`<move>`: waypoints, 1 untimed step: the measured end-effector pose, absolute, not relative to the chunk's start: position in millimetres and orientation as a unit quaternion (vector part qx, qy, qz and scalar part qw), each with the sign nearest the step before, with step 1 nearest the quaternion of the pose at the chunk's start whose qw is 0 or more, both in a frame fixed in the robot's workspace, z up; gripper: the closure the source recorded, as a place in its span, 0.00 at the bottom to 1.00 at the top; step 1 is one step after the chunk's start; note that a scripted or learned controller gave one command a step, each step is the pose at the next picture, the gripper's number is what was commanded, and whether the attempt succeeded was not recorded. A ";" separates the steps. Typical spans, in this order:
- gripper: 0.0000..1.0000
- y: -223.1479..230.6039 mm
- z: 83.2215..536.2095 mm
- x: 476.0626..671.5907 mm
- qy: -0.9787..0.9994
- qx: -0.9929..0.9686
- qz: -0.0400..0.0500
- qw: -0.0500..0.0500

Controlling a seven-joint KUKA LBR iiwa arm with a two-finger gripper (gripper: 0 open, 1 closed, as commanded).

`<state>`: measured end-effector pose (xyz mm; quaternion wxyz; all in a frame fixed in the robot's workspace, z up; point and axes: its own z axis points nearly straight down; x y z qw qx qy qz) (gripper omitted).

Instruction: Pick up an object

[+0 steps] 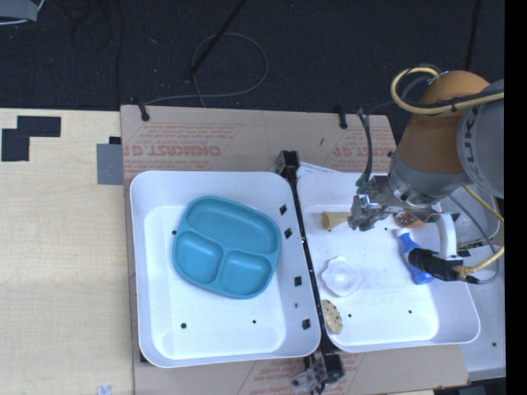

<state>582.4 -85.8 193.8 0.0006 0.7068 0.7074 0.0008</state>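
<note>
1. The claw (362,212) hangs over the far part of the right bin (461,323). It is dark and small in this view, so I cannot tell how it stands or whether it has anything.
2. Just left of the claw lies a small tan cone-like piece (333,219), on the bin floor. It looks light and stiff; I judge it may roll, so a hold across its middle seems best.
3. Nearer in the same bin lies a small white crumpled thing (341,276). It seems thin and soft, maybe slippery, and a pinch could simply flatten it.
4. At the near left corner of this bin lies a round speckled brown piece (332,316), flat against the wall. It probably is hard to get under.
5. On the right side lies a blue object (412,249), partly covered by a black cable part; its shape I cannot read well.
6. The left bin (156,319) carries a blue divided plate (226,247), stiff and wide; only the rim offers a hold.
</note>
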 end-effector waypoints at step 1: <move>1.00 -87.2 218.8 582.8 0.707 0.707 0.000 0.000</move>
